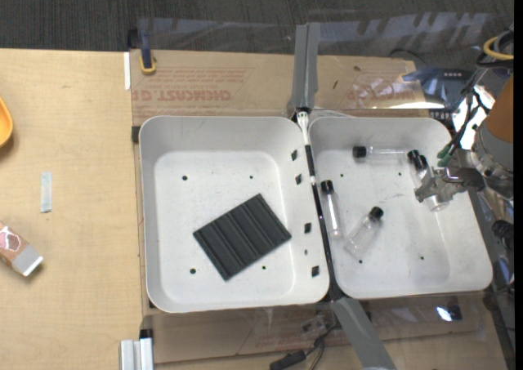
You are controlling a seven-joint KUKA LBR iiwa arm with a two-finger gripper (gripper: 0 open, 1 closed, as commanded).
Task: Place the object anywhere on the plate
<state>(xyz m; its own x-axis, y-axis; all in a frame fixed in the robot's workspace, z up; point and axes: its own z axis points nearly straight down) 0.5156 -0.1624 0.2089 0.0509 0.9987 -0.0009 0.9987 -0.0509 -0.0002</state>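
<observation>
Gripper [433, 190] sits low in the right bin [458, 278]; grip state unclear. Clear vials [364, 229] lie just left of it, dark ribbed plate [242, 236] far left. Risk: slick vials could roll from a pinch.

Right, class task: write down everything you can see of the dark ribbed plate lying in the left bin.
The plate is a flat, dark grey, near-black rectangle with parallel ridges running along its length; it looks like moulded plastic or rubber. It lies flat on the floor of the left bin, turned at a slant to the bin's walls, in the lower middle. It touches only the bin floor: nothing rests on it, and it stands apart from every wall. The vials lie in the other bin.
</observation>
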